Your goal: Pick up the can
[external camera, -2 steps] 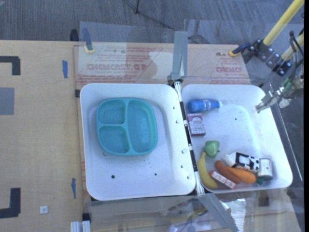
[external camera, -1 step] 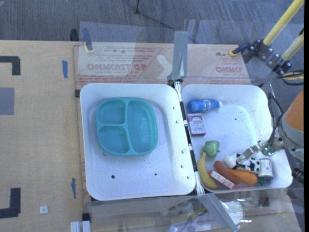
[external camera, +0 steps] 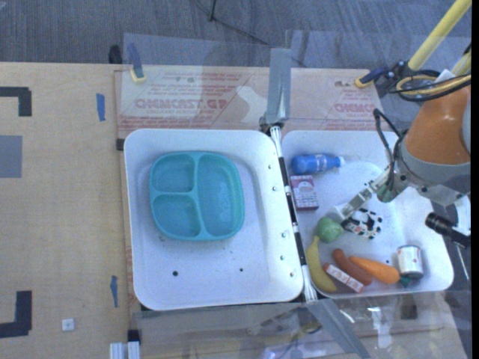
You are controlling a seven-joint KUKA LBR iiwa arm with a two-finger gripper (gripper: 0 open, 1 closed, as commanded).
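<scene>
- Can was what I looked for first: small and silvery, it lay on its side in the near right corner of the right bin, just right of the carrot's tip.
- Gripper hung over the middle of that same bin, at the end of a thin shaft slanting down and leftward from the grey wrist and orange band at the right.
- I could not tell whether its jaws were spread or pressed together; the tip merged with the objects beneath it.
- Nothing I saw sat between the fingers, and the can lay well apart from the tip, nearer and further right.
- Just below the tip I saw a small black-and-white toy, and beside it, to the left, a green ball-shaped fruit.
- A blue bottle lay on its side at the far end of the right bin, with a small red box just near of it, against the left wall.
- Along the near edge I counted a banana at the left, a sausage-like red piece and an orange carrot.
- The left bin held a teal divided plate, set slightly left of centre with its two smaller sections on the left.
- Both bins touched along a shared middle seam.
</scene>
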